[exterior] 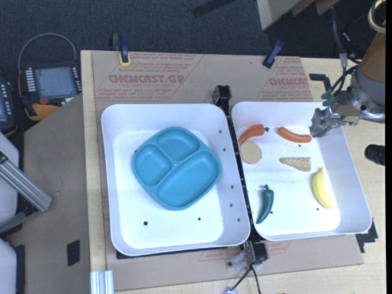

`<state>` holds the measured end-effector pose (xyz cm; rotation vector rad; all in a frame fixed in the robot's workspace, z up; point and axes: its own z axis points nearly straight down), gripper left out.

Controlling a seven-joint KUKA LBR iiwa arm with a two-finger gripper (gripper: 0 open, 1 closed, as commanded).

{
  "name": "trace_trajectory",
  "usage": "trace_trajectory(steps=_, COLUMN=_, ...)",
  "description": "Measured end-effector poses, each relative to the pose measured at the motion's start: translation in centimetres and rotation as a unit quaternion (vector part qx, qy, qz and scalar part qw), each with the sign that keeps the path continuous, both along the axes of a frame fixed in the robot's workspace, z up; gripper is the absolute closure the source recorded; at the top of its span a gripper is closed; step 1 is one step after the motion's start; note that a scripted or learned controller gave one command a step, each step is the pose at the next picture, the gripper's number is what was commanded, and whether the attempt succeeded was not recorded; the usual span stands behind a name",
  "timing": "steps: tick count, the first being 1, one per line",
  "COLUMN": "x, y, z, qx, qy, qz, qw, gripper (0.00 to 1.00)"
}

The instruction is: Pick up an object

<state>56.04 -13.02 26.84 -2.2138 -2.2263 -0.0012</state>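
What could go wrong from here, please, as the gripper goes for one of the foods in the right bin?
The gripper hangs by the sausage, near the bin's far wall, so it may clip that wall. The sausage is round and may roll away. The carrot touches the cookie, so picking one may drag the other.

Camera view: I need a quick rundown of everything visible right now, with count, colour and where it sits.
Bins: two, white, side by side on the bench.
Divided plate: one, blue, three compartments, centre of the left bin.
Chilli pepper: one, orange-red, upper left of the right bin.
Sausage: one, orange-red, upper middle of the right bin.
Round cookie: one, tan, just below the chilli pepper.
Wedge: one, tan, middle of the right bin.
Banana: one, yellow, right side of the right bin.
Green pepper: one, dark green, lower left of the right bin.
Pendant: one, grey, left of the bench.
Hand: one, grey, above the right bin's upper right.
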Motion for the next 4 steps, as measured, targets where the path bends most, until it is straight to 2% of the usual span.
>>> trace_trajectory(steps=1, x=-0.3, y=4.8, z=-0.2, qx=0.0000, qy=0.001, qz=0.000, qw=1.0000, gripper=1.00)
trace_trajectory(steps=2, x=0.6, y=9.9, z=-2.0, qx=0.0002, qy=0.002, qz=0.000, qw=1.0000, gripper=1.00)
trace_trajectory(steps=4, x=2.0, y=21.9, z=-4.2, qx=0.0001, qy=-0.001, qz=0.001, qw=1.0000, gripper=1.00)
